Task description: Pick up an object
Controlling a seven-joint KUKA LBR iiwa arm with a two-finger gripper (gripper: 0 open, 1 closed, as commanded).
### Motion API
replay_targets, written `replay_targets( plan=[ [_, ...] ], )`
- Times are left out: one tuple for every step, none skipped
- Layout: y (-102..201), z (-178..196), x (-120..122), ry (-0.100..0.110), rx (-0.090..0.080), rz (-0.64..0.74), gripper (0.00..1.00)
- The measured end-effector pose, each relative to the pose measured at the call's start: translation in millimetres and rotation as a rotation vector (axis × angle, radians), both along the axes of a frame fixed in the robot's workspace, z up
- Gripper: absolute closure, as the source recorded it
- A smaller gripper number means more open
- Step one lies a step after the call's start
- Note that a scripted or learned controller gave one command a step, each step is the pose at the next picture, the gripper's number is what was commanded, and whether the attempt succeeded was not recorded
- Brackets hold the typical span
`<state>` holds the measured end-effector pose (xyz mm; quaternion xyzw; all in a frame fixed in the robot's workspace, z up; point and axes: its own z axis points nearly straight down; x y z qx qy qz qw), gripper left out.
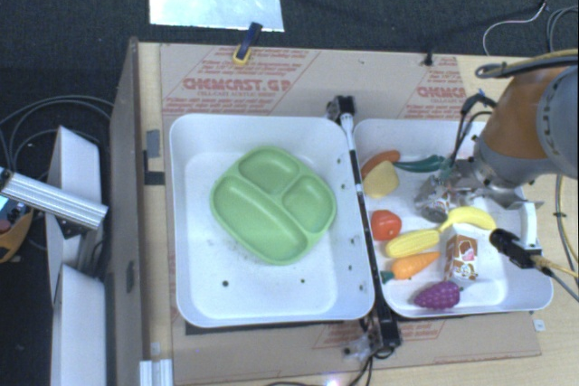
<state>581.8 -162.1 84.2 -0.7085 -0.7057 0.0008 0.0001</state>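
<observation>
The bench top is a brown cardboard-faced board [271, 77] printed with red lettering, and it carries two shallow white plastic bins side by side. The left bin [194, 285] holds a light green three-compartment plastic tray [273, 205], set slightly toward the bin's upper right; bare white floor remains along the near edge and the left wall. The right bin [516, 289] is more crowded, and its open floor lies mainly in the far right corner and along the near right edge. The grey arm with its orange band [525, 117] reaches in over the right bin's right rim. The metal gripper [441, 193] is low over the middle of this bin, just above a yellow plastic banana [469, 218]; whether anything is clamped there cannot be told. Near the left wall lie a red-and-yellow toy fruit [380, 174], a green toy pepper [421, 164], a red toy tomato [386, 223], a yellow toy corn cob [412, 242] and an orange toy carrot [414, 266]. A small brown-and-white carton [462, 258] stands beside the banana, and a purple toy grape bunch [438, 295] lies near the front rim.
</observation>
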Motion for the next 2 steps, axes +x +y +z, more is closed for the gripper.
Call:
replay_targets(
  plan=[
    [3, 11, 4, -0.006, 0.0, 0.006, 1.0],
    [66, 70, 29, -0.009, 0.001, 0.014, 1.0]
  ],
)
